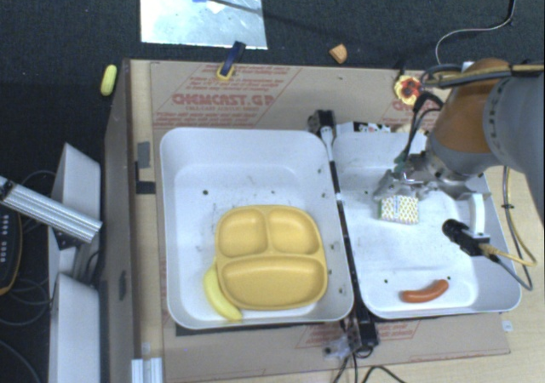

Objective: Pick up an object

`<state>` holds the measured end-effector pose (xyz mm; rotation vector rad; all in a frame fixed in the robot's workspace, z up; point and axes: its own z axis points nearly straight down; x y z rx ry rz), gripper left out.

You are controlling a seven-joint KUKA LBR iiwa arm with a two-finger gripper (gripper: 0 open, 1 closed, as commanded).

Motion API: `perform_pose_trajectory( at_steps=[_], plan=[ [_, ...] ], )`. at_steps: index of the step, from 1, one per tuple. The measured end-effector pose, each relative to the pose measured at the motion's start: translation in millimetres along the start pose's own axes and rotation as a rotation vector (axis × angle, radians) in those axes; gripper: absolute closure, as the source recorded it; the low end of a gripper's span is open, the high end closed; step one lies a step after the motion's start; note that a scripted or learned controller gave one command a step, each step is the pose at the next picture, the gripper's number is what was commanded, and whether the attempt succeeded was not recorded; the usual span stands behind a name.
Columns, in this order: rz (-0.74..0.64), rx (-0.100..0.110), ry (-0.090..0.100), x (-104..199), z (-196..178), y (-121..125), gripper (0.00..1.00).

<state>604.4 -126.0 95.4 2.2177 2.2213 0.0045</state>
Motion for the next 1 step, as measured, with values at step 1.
perform_pose_trajectory(
  at_steps=[1],
  plan=[
    [-0.003,0.002,0.002,96.7,-89.9,-68.7,1.0]
  ],
)
